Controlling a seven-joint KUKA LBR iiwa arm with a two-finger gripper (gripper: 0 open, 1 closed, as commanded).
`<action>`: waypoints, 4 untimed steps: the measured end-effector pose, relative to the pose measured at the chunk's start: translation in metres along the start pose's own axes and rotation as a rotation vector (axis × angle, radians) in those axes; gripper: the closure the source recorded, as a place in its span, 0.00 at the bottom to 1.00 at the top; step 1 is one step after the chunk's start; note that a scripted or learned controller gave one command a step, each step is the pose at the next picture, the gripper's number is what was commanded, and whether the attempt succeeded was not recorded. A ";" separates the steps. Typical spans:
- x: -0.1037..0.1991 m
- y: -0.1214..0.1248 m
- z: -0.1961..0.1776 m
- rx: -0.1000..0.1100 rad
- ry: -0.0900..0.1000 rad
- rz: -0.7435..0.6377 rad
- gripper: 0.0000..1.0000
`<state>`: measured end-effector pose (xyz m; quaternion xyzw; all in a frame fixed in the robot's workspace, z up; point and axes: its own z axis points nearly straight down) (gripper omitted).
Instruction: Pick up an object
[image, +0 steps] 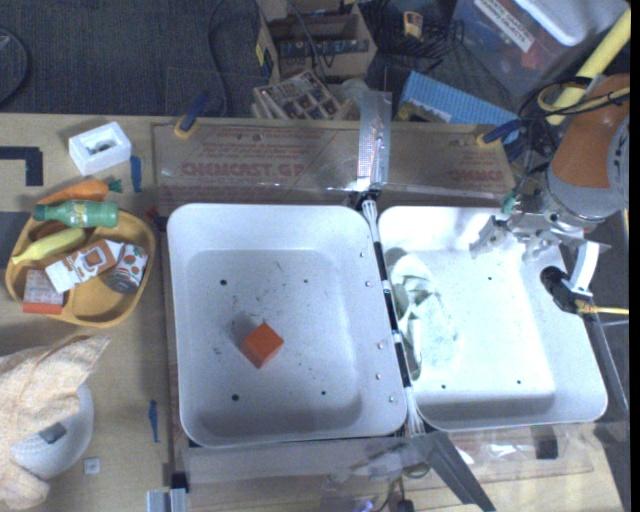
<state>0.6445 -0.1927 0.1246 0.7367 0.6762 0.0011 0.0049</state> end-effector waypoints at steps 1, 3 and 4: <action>0.013 -0.007 -0.038 0.002 0.003 -0.237 0.00; 0.011 -0.006 -0.049 -0.003 0.001 -0.235 0.00; 0.073 0.006 0.031 0.006 0.005 -0.186 0.00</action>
